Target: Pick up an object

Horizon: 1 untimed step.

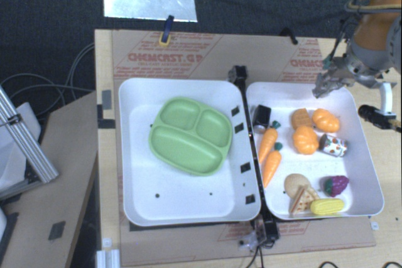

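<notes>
The grey two-finger gripper (326, 83) hangs at the upper right of the frame, over the far rim of the right-hand shallow white plastic bin (367, 163); whether it is released or clenched cannot be told at this size, and nothing shows in its grasp. Nearest below it lie a pale orange ridged toy pumpkin (326, 120) and a tan toy bread piece (301, 117), touching each other, with a rounder orange toy fruit (305, 140) just beneath. Any of these would serve as the object to pick. The pumpkin looks the shortest reach, but its neighbours crowd it, so a descent centred on its free right side seems wise. Toward the frame's centre, two orange toy carrots (269, 152) lie along the bin's left wall. The left-hand white bin (135, 198) bears a green divided plastic plate (190, 135).
</notes>
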{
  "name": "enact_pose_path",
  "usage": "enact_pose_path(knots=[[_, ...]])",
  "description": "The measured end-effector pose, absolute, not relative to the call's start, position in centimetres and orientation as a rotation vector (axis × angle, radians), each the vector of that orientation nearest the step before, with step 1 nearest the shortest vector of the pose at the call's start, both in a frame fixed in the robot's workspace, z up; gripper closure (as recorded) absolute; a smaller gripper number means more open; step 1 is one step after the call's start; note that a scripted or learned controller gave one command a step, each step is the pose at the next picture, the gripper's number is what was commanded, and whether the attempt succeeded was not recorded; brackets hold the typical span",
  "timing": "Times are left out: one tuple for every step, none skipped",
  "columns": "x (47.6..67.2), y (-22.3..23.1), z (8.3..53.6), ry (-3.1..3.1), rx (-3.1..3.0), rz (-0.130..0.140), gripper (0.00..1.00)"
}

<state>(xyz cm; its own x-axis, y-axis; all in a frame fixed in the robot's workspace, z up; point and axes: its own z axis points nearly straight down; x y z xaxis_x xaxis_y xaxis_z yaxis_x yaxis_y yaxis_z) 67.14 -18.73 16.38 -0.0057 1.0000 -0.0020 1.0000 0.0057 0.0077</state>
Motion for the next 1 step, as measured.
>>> enact_pose_path(knots=[[66.81, -18.19, 21.05, 2.226, 2.210, 0.005, 1.00]])
